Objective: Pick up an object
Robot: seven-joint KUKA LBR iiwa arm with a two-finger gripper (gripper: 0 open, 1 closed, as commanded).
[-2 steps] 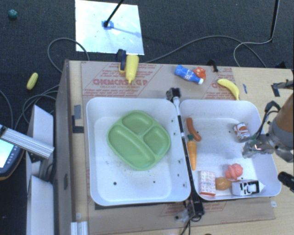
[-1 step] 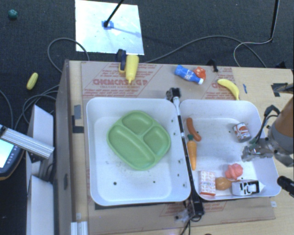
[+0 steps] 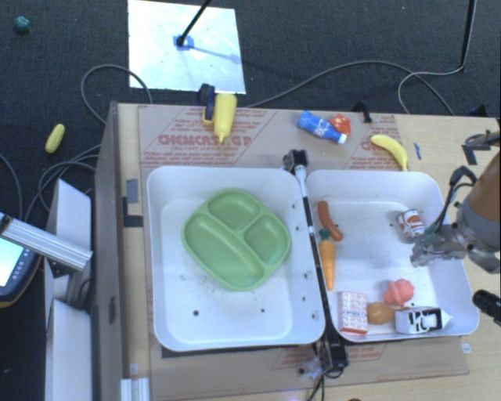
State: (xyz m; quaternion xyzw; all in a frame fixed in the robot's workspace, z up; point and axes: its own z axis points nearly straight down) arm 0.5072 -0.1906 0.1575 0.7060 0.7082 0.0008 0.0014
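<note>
My view, top-down at a slant. Stock as I see it:

- L bin (image 3: 168, 258): one green tray (image 3: 236, 238), three compartments, lying roughly centre.
- R bin (image 3: 376, 192): hot dog (image 3: 329, 221) by the divider wall, upper part; carrot (image 3: 326, 264) just below it, lengthwise along the same wall. Can (image 3: 410, 223) w/ red-white label near the far R side. Carton (image 3: 353, 312) at the near edge, orange ball (image 3: 380, 313) just beside it, pink lump (image 3: 399, 292) touching above the ball, black-white box (image 3: 420, 319) at the near R corner.
- Gripper (image 3: 429, 252): over the R bin's R side, just below the can, apart from it as far as I can make out. Too blurred to judge the gap; can't tell wide or narrow. I see nothing between the tips. Arm (image 3: 481, 215) enters from the R edge.
- Bench top (image 3: 258, 129), behind the bins: mustard bottle (image 3: 223, 113), blue bottle (image 3: 321, 126) w/ a red bit (image 3: 340, 123) next to it, banana (image 3: 390, 149).
- Floor: yellow item (image 3: 55, 137) at L, small green thing (image 3: 22, 24) top L corner, white sheet (image 3: 186, 45) at top, cables around.
</note>
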